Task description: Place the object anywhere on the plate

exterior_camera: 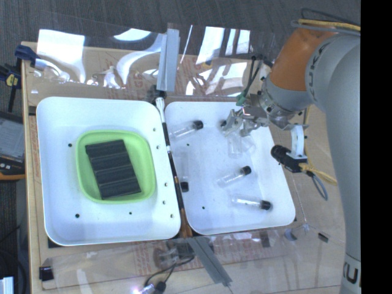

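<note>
1. My arm point(318, 60) came in from the right, grey with the orange band, hanging over the top of the right bin point(202, 222).
2. Two white bins lay side by side, and I counted exactly two: the left bin point(55, 164) and the right one.
3. In the left bin sat one green plate point(82, 158), and one dark ridged block point(112, 168) already covered most of its middle.
4. My claw point(240, 122) hovered at the upper part of the right bin; I could not tell how it stood, spread or pressed, and nothing showed clearly in its grip.
5. I counted four small clear tubes with dark caps in the right bin: one near the top left point(187, 128), one in the middle point(234, 176), one at the lower right point(251, 203), and a short one by the left wall point(183, 186). Something clear lay just beneath my claw, too faint to name.
6. My worry was this: those tubes looked slick, round and hard to see, so I judged a pinch could slip off or close on air.
7. A second risk: the block left little bare plate, so a tube dropped there could roll off the rim.
</note>
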You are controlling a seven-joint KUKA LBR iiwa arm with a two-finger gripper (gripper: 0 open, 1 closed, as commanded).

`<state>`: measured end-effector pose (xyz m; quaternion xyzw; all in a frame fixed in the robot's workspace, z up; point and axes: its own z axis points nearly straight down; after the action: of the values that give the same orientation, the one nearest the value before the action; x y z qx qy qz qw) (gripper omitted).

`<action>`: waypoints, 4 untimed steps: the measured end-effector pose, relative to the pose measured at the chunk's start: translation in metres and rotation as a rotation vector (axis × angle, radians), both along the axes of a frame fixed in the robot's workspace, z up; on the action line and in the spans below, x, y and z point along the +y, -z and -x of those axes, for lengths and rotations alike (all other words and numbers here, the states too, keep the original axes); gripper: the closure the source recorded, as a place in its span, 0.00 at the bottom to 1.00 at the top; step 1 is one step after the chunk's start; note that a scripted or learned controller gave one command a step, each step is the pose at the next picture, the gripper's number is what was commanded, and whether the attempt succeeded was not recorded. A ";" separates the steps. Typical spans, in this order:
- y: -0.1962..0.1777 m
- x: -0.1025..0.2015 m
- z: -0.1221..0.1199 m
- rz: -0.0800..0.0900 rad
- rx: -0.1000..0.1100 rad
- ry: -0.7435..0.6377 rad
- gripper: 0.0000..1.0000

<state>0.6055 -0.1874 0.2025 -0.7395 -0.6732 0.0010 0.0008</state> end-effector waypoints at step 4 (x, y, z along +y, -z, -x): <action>0.011 0.173 0.046 0.001 0.000 -0.108 0.00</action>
<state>0.5591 -0.0141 0.1912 -0.7020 -0.7122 0.0015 0.0005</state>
